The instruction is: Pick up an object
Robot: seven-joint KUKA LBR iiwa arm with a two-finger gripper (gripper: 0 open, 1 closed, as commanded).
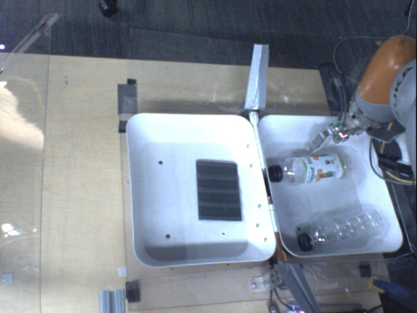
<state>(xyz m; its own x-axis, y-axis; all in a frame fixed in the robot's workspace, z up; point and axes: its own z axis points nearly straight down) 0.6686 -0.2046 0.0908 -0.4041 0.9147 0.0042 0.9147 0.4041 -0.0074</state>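
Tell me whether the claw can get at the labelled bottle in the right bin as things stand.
Probably yes. The claw hangs just above the labelled bottle, which lies on its side with nothing over it; the clear bottle lies apart, nearer the front.

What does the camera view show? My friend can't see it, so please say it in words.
A robot arm's claw hangs over the right white bin, just above a clear bottle with a label. A second clear bottle lies nearer the front of that bin. The left white bin holds a dark ridged block.
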